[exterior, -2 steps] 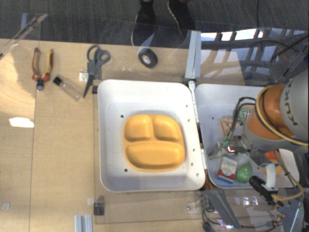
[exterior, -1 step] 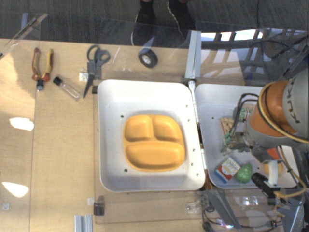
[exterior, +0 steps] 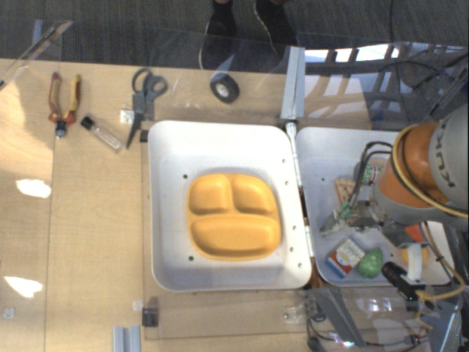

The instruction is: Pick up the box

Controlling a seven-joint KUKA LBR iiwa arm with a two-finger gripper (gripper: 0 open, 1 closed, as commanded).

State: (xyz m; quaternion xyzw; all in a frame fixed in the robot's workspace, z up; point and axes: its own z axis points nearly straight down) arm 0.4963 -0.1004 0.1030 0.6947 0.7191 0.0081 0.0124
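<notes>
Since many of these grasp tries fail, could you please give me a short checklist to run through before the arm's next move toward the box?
1. Box lies in the right bin, near its front edge: ok.
2. Box top is uncovered: ok.
3. Green object sits right against the box, crowding one side: not ok.
4. Gripper sits above the right bin, slightly behind the box rather than over it: not ok.
5. Finger opening: cannot tell.
6. Yellow tray rests in the left bin, away from the box: ok.

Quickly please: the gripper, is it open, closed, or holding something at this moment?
Two-finger gripper: cannot be told; it sits low in the right white bin, above the small blue-edged box.
</notes>
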